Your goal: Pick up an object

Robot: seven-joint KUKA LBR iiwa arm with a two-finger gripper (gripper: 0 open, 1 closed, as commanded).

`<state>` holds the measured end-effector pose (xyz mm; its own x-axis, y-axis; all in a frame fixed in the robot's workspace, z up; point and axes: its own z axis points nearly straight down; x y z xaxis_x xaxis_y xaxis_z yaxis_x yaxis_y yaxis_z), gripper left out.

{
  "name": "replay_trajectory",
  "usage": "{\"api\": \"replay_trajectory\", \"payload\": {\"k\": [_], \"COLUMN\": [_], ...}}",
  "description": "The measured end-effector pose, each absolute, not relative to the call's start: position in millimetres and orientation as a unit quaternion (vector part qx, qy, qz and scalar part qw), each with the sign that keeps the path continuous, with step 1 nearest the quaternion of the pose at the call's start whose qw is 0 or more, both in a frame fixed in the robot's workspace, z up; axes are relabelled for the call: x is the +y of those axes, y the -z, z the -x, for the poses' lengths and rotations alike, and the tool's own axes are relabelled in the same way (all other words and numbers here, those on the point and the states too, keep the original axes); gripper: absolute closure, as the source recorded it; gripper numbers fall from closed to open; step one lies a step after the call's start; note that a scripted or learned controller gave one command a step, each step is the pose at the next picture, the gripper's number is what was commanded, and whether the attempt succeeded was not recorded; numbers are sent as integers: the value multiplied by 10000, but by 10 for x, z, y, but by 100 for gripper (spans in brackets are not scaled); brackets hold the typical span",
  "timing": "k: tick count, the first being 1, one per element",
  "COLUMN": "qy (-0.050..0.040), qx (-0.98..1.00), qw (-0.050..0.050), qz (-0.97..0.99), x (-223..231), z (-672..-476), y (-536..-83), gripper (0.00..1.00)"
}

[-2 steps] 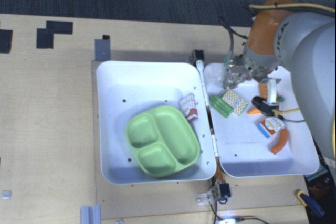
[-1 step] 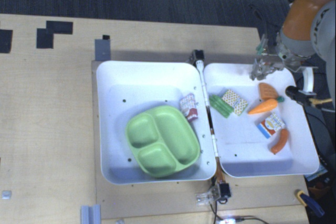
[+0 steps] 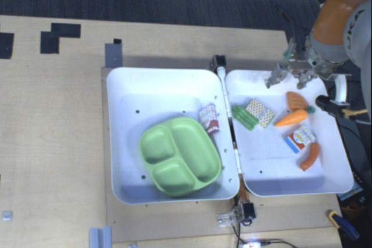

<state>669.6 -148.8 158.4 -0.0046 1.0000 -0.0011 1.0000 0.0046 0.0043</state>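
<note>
On the desk (image 3: 52, 142), a green divided plate (image 3: 180, 155) lay in the left bin (image 3: 125, 96), while the gripper (image 3: 290, 77) hovered over the right bin's (image 3: 331, 177) far edge, near a carrot (image 3: 290, 118) and sausage (image 3: 310, 157).

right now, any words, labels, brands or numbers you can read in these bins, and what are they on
No text reads clearly enough to quote.
Small can in the left bin, beside the green divided plate: red and white label, print too blurred.
Blue and orange carton in the right bin: picture on the front, lettering too small.
Checkered packet in the right bin: pattern, no legible words.
Carrot, sausage and green piece: no markings visible.
</note>
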Motion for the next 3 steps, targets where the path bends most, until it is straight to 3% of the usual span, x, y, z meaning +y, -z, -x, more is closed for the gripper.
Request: {"api": "replay_trajectory", "payload": {"k": [1, 2, 3], "qy": [-17, -29, -9], "qx": [7091, 7103, 7082], "qw": [14, 31, 30], "qz": [-7051, -7039, -7060], "x": [-896, -893, -1723], "z": [-6698, -6712, -6592], "y": [-855, -971, -1502], "gripper": [0, 100, 100]}}
